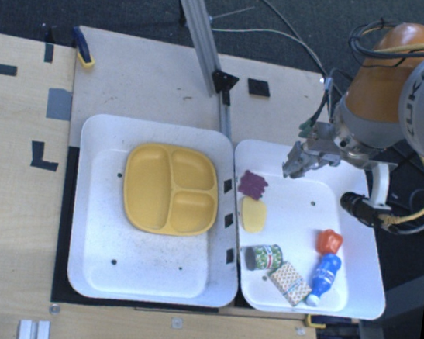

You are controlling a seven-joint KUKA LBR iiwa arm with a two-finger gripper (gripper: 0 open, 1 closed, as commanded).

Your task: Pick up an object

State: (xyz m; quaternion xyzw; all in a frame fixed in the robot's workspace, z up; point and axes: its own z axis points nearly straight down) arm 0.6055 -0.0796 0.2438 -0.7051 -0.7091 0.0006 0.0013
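Small checkered box (288,282) sits nearest me, beside green can (264,257) and blue bottle (324,276). Gripper (297,166) hangs over right white bin (361,225), near purple toy (253,184). Can't tell if fingers open. My worry: toy lies close to bin wall, grab may slip.

Around the yellow divided plate (171,189) the left bin (89,265) floor lies bare on every side. Right of it, the purple piece (253,183), yellow piece (253,214), can (264,257), checkered box (289,283), bottle (323,277) crowd passage.
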